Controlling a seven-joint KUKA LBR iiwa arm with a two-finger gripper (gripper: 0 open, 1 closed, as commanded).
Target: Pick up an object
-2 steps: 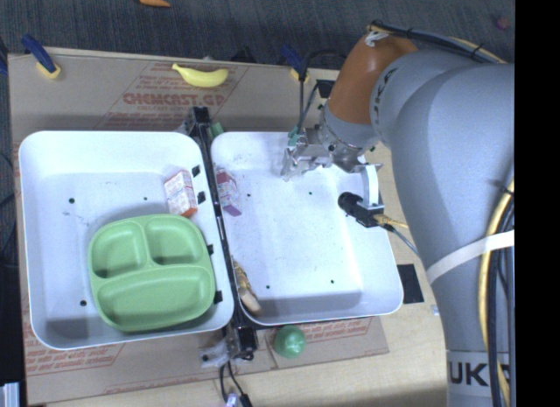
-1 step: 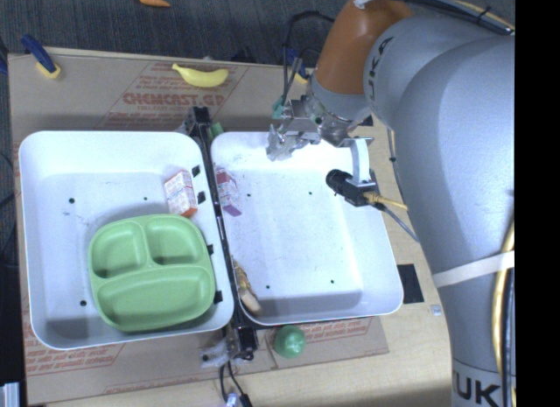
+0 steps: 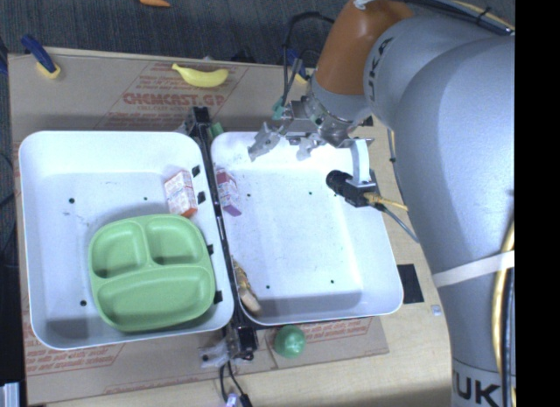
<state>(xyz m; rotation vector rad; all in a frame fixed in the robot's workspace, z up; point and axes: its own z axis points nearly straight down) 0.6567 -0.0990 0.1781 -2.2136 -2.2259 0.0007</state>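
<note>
In right bin (image 3: pixel 376 296): end effector (image 3: pixel 284 144) open (nothing held), red packet (image 3: pixel 227 191) near.

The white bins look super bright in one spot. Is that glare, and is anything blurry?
Camera view: yes, the right bin glares brightest near its top edge, under the gripper; the green tray casts a soft shadow in the left bin; the banana and the green ball look slightly soft, like the whole picture.

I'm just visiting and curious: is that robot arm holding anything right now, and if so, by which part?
Nothing is held. The gripper hangs over the far edge of the right bin, its jaws open with only bare white bin floor between them.
</note>
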